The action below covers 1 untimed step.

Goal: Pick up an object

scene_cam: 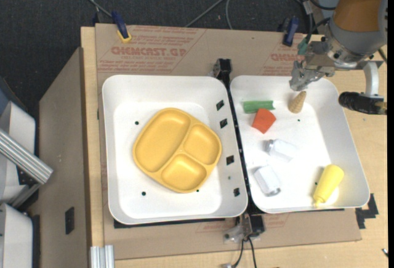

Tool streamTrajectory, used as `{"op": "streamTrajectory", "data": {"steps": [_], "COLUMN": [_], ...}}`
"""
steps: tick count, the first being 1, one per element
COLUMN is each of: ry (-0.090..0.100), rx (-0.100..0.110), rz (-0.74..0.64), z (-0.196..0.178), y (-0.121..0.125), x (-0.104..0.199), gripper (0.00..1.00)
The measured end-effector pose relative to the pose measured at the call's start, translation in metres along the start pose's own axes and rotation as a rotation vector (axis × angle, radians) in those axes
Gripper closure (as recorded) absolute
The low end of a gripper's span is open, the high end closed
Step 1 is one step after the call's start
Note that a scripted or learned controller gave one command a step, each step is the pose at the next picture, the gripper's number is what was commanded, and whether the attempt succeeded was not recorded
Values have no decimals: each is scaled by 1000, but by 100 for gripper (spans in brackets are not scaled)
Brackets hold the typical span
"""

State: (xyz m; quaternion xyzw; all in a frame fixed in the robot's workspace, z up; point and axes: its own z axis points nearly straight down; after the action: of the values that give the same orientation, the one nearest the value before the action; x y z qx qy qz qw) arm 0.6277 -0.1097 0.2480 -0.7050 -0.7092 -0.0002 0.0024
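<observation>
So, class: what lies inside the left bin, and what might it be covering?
The left bin holds one yellow tray with three compartments, nothing in them. The bin floor beneath the tray is covered, so anything under it cannot be seen.

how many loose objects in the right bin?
6: green bar and tan cone at the far end, red block just below, two clear pieces mid-bin and near, yellow bottle in the near right corner.

Just one fixed cam here, mounted above the counter (154, 45), looking down at a slant and taking in both white bins (117, 137) side by side.
</observation>
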Motion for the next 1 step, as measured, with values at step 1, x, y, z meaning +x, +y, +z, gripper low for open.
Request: {"op": "streamTrajectory", "data": {"steps": [1], "ry": [-1], "rx": [0], "rz": [0], "z": [11], "y": [-1], "x": [46], "gripper": [100]}}
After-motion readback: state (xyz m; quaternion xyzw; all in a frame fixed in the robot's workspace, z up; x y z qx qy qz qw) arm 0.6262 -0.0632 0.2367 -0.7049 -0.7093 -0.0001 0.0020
